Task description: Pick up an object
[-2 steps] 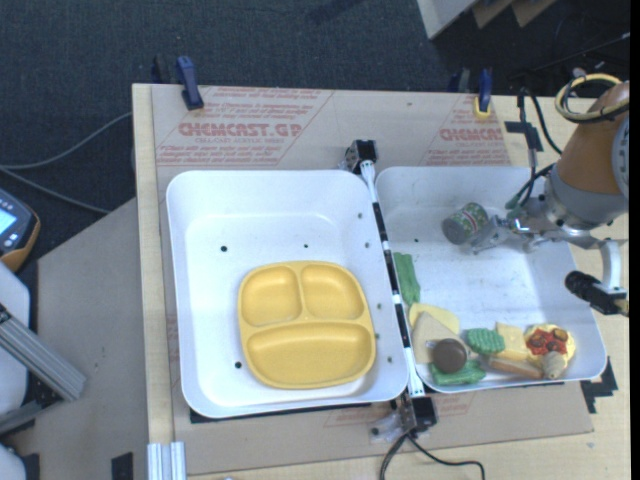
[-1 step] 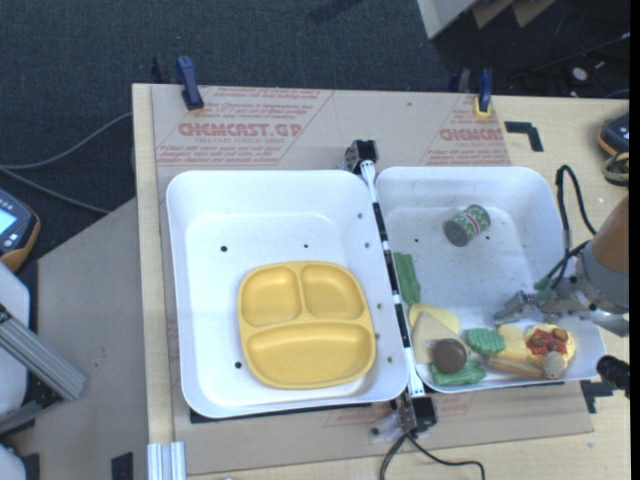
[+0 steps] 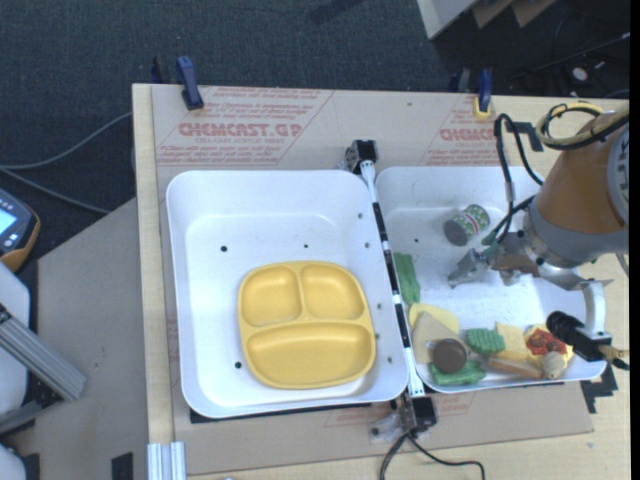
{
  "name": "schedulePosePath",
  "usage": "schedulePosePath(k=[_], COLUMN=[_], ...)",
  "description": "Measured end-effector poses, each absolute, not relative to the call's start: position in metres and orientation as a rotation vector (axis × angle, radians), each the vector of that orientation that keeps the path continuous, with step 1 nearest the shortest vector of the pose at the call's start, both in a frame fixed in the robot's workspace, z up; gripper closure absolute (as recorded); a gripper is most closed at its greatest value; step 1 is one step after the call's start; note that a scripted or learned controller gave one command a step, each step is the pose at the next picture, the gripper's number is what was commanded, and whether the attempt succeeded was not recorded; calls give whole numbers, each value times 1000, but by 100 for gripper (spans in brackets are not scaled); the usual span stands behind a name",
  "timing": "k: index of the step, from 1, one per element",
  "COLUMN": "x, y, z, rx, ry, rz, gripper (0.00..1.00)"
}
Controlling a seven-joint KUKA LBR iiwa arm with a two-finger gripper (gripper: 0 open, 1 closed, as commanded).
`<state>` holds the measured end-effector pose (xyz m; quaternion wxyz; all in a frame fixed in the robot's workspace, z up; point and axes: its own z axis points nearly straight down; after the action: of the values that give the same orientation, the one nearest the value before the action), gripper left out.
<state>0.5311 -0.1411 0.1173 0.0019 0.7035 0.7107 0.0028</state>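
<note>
1. Gripper (image 3: 468,268) – sits low in the right bin (image 3: 420,193), reaching in from the right below the orange-banded wrist. Its metal fingers point left toward the middle of the bin floor. Nothing shows between them; whether they are spread or closed I cannot tell from this angle.

2. Nearest item: a small can (image 3: 466,224), lying on its side just up and left of the fingertips, close but apparently not touching.

3. Further out, along the near wall of the right bin, a huddle of toy food: a pale yellow wedge (image 3: 432,322), a round brown piece (image 3: 448,354), a green ridged piece (image 3: 487,341) and a small red-and-tan lump (image 3: 545,344) at the right end. A green strip (image 3: 406,276) lies against the divider side of the bin. All of these are well clear of the gripper.

4. Left bin (image 3: 200,208) holds a yellow divided plate (image 3: 304,322), flat on the floor, compartments bare.

5. Progress, as judged – no object is lifted and none is seen in a grasp. The arm looks to be at the approach or descent stage. The can is the likeliest target by position; it is round and on its side, so it may roll away when nudged.

6. Left to do: close on an object, confirm the hold, raise it off the bin floor.
</note>
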Motion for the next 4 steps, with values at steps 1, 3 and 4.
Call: schedulePosePath(k=[1,3,4], x=[612,627,648], y=[-118,-160,-107], z=[125,95,83], rx=[2209,2216,2218], ry=[2224,2219,2229], rz=[8,0,0], gripper=[0,100,100])
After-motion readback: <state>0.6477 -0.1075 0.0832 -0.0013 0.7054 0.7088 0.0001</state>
